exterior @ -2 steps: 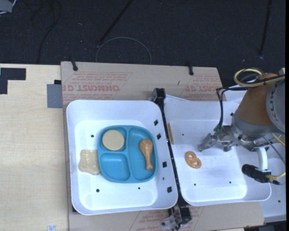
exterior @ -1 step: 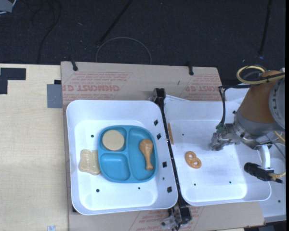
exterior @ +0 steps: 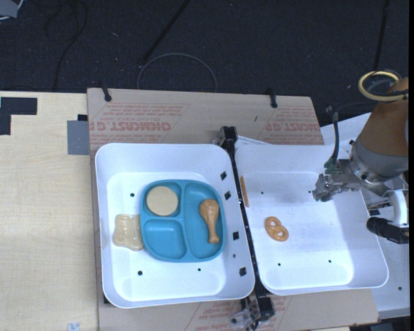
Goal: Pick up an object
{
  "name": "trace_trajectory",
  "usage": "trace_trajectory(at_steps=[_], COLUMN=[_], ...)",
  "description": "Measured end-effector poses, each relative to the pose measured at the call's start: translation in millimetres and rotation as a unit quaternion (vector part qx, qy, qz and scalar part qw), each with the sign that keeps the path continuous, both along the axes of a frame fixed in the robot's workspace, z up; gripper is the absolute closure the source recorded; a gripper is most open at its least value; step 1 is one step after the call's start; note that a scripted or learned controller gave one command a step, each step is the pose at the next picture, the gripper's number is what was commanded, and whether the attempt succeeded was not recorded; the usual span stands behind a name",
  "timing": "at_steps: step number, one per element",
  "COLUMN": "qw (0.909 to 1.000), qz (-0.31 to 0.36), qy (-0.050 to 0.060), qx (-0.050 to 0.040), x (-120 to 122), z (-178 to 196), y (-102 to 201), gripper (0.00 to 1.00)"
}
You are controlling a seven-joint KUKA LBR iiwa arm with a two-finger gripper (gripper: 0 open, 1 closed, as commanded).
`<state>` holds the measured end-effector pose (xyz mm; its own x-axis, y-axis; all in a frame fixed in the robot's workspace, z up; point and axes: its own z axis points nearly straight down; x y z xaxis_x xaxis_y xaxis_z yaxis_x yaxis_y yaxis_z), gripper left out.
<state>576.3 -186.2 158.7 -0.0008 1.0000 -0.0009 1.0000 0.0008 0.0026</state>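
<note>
A small brown pretzel (exterior: 277, 229) lies on the floor of the right bin (exterior: 310, 274), left of its middle. My gripper (exterior: 322, 188) hangs over the right part of that bin, up and to the right of the pretzel, well apart from it. In the left bin (exterior: 117, 281) sits a blue divided tray (exterior: 164, 243) with a round tan cookie (exterior: 161, 201) in its upper left section and a chicken drumstick (exterior: 210, 218) in its right section. A pale slice of toast (exterior: 127, 232) lies against the tray's left edge.
A thin orange stick (exterior: 243, 190) lies along the right bin's left wall near the black divider (exterior: 238, 205). Cardboard (exterior: 193, 119) sits beneath both bins. The arm's grey and orange body (exterior: 386, 136) stands over the right bin's right rim.
</note>
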Motion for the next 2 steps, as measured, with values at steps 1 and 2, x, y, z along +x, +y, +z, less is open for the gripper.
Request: trace_trajectory(at_steps=[1, 2], qw=[1.0, 1.0], qz=[0.0, 0.001], qy=[0.0, 0.002], qx=[0.0, 0.0011], x=[0.7, 13.7], z=[51.6, 51.6], y=[-0.9, 43.4], gripper=[1.0, 1.0])
